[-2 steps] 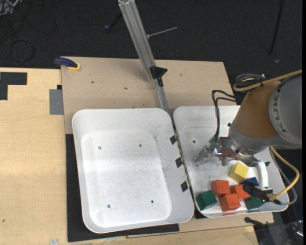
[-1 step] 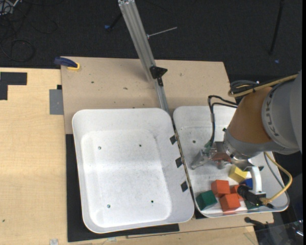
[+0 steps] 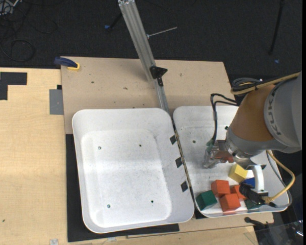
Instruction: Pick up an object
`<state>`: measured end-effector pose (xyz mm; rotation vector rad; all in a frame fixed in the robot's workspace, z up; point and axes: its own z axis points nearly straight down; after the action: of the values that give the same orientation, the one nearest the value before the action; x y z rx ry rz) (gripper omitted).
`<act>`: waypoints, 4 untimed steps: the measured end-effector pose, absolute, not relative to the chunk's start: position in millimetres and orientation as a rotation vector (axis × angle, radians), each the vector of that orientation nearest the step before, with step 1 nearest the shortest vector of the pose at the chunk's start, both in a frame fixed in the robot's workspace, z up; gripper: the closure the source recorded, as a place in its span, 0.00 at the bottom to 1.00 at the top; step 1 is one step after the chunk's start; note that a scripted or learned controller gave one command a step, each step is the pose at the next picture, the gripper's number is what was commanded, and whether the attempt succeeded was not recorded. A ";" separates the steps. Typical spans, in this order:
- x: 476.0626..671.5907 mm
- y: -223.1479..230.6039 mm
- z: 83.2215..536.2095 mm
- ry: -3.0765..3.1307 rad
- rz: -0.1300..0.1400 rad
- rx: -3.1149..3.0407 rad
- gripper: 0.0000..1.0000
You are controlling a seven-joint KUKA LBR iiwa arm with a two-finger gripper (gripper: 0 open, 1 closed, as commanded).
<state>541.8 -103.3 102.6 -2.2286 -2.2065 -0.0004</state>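
Observation:
My gripper (image 3: 210, 160) hangs low over the middle of the right bin (image 3: 194, 121), reaching in from the right under the grey arm with its orange band. Toward the bin's near end lies a cluster of blocks. A yellow block (image 3: 238, 172) sits just right of the gripper. Two orange blocks (image 3: 222, 187) (image 3: 229, 202) and a green block (image 3: 206, 199) lie a little nearer to the front. A blue piece (image 3: 248, 182) and a dark green piece (image 3: 253, 203) rest at the right side of the cluster. I see nothing between the gripper and the bin floor.
The left bin (image 3: 92, 121) lies beside the right one, with black clips (image 3: 179, 162) along the shared rim. A slanted aluminium bar (image 3: 140, 40) rises behind the bins. A blue and yellow clamp (image 3: 67, 63) sits at the bench's far left corner.

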 end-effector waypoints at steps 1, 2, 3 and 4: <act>540.2 -109.8 163.9 -2.214 -0.003 -2.231 1.00; 543.6 -112.2 206.3 -2.222 -0.002 -2.223 1.00; 538.6 -121.0 264.3 -2.223 -0.003 -2.224 1.00; 536.8 -69.2 248.6 -2.223 0.002 -2.214 1.00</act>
<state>536.8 -69.2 248.6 -2.2140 -2.2226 0.0016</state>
